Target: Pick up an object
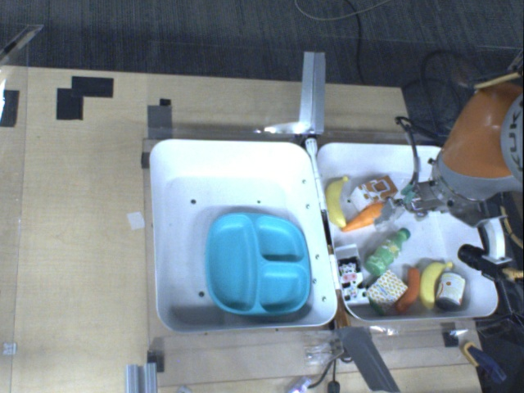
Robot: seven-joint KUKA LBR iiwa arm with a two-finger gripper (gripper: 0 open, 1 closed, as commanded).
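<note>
At the near rim of the right bin (490, 303), you had a row of small things: a patterned cube (386, 289) at about seven o'clock in that bin, a red-orange sausage-shaped piece (410, 290) just beside it, then a banana (431, 280) and a small dark-topped can (450, 289) toward five o'clock. A small black-and-white printed box (349, 272) lay against the bin's left wall at eight o'clock. Near the bin's middle, a green bottle (385, 254) lay tilted, its cap pointing to one o'clock.

In the left bin (176, 178), you had a blue divided tray (258, 262) resting flat, toward five o'clock of that bin's floor.

Farther back in the right bin, a carrot (363, 216) lay slantwise at ten o'clock, with a second banana (336, 201) just beside it along the left wall and an orange-and-white packet (376, 190) close behind.

The gripper (416, 198) sat low over the back half of the right bin, at about one o'clock, near the carrot's tip and the packet. You could not tell how its tool stood, and nothing showed plainly within it. The grey arm with its orange band (481, 142) came in from three o'clock.
</note>
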